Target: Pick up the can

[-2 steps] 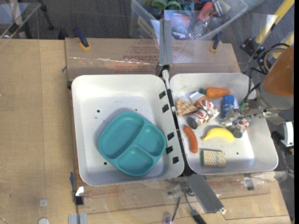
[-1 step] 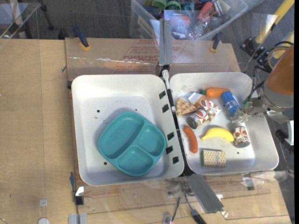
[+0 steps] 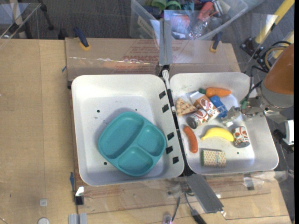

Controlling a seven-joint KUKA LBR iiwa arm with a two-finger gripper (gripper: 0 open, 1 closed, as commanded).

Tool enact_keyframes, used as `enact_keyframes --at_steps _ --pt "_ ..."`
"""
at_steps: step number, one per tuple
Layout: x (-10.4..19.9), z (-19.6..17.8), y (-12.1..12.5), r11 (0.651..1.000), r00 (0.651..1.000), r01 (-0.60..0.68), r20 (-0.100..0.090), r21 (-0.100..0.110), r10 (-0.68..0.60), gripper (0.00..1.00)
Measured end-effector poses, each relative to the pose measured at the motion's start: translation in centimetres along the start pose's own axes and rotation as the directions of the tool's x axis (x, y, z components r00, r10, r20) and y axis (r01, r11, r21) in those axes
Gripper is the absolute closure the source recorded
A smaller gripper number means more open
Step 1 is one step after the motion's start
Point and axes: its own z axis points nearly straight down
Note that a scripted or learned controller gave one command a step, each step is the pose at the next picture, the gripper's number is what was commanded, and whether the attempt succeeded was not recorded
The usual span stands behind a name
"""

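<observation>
Can (image 3: 241, 136) sits just below gripper (image 3: 232, 115), apart; small, red-white label, upright. Gripper state: can't tell.

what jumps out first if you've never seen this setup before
The big teal divided plate in the left bin catches the eye first. Next comes the jumble of toy food in the right bin: a yellow banana, an orange carrot and two cans, with the gripper at that bin's right side.
</observation>
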Motion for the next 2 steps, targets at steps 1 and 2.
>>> enact_keyframes --at_steps 1,2 --pt "0.11 1.0 -4.66 1.0 1.0 0.0 -0.003 0.002 0.0 0.0" --pt "-0.43 0.03 -4.74 1.0 1.0 -0.006 0.008 -0.001 0.006 1.0"
